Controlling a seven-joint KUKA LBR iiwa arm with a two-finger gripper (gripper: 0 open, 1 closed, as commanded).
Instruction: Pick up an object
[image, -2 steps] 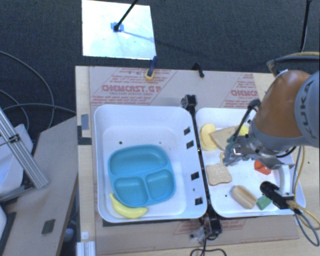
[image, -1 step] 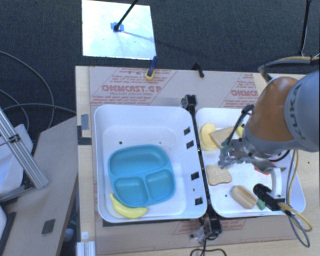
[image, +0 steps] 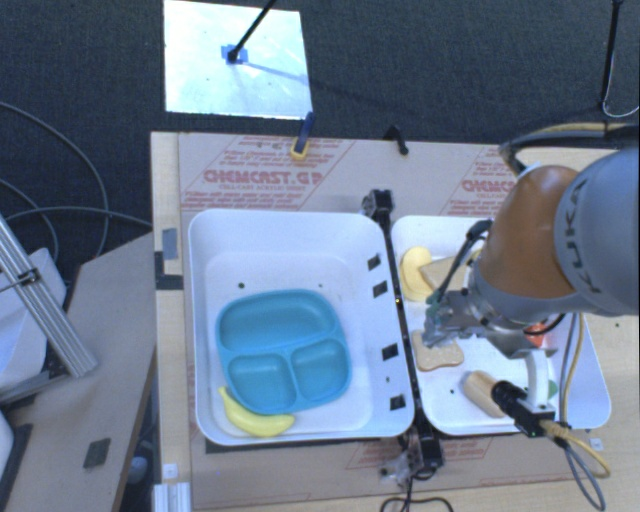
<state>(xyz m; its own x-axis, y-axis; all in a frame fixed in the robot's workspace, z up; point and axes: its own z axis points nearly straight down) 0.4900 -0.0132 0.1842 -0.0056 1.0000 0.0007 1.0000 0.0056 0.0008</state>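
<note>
From the camera view, the gripper (image: 437, 322) hangs low in the right bin (image: 596, 400), just above a tan toast-shaped piece (image: 440, 354); whether it is clenched or released I cannot tell. The piece looks light, flat and stiff, best pinched across its edges. The left bin (image: 290, 232) holds a blue tray (image: 283, 349) and banana (image: 256, 419), on a cardboard-covered bench (image: 260, 170) over dark floor.

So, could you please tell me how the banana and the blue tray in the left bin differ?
The banana is yellow, the blue tray light blue. The banana is a small, curved piece; the tray is far larger, flat, and split into three compartments. The banana lies at the tray's near edge, not in it. Both lie in the left bin.
</note>
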